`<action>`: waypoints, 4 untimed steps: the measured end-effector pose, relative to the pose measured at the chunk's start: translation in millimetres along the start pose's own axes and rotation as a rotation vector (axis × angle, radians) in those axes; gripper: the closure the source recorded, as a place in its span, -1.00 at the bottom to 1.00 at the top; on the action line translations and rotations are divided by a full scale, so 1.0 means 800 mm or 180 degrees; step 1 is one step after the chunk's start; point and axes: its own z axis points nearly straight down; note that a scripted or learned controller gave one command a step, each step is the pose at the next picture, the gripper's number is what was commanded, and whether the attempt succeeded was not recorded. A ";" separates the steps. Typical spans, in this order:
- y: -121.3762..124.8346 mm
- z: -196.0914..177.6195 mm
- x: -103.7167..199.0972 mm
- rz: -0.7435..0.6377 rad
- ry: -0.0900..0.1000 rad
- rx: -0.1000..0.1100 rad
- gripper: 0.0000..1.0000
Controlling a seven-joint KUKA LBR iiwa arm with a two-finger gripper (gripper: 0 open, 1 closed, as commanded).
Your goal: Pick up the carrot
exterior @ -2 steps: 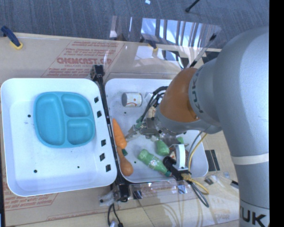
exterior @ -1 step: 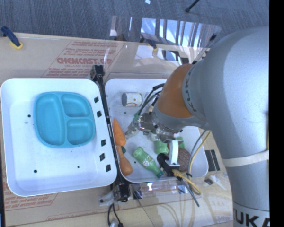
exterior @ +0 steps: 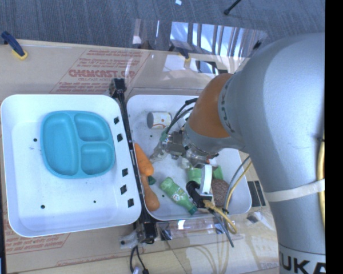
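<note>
Lying in the right bin point(exterior: 160, 100), hard against its 9 o'clock wall: the carrot point(exterior: 144, 161), long axis running from 11 to 5 o'clock. Touching or nearly touching the divider between the bins; no open room on that side. A second orange piece point(exterior: 152, 199) farther toward 6 o'clock along the same wall, a small dark green bit between the two.

Hovering just at 3 o'clock of the carrot: the gripper point(exterior: 170, 145), low over the middle of the bin floor. Open or closed: cannot be read from this angle, with the orange wrist band and cables crowding it. Nothing seen held.

Toward 5 o'clock of the gripper, a green bottle point(exterior: 177, 192) lying tilted, near the second orange piece. At 12 o'clock, a small white cylinder point(exterior: 158, 119) on its side, with bare floor around it. Over the bin's 3 o'clock half, the grey arm point(exterior: 274, 124).

In the left bin point(exterior: 11, 153), a blue tray point(exterior: 78, 142), bare white floor on all sides.
</note>
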 end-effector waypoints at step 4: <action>-0.043 0.002 -0.012 0.1192 0.0010 0.0029 -1.00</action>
